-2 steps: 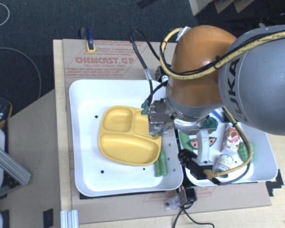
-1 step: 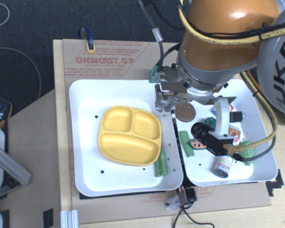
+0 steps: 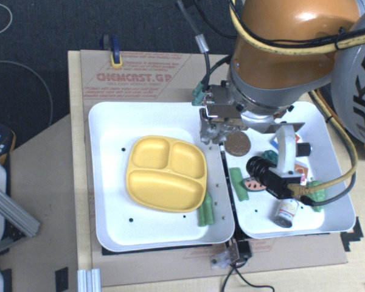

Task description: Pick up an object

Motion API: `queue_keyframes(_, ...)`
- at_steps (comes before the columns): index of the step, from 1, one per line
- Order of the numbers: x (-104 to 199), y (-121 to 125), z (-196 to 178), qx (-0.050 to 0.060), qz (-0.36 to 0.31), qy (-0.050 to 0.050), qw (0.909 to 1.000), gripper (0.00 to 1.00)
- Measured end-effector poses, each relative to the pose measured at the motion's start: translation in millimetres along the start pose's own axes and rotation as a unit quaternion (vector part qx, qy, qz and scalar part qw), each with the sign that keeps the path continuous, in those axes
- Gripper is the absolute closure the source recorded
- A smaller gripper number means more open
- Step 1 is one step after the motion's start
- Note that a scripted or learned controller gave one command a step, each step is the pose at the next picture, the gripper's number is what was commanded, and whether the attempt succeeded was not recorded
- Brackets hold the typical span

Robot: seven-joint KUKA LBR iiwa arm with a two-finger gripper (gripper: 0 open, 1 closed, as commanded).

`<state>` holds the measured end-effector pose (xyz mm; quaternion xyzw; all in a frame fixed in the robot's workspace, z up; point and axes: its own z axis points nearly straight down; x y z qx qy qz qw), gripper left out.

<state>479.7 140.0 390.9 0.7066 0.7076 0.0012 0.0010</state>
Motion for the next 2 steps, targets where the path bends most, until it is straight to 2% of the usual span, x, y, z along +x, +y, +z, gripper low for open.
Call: queue_keyframes(2,1,1,-20,-0.002,-0.001,0.000,1.0000,1.00)
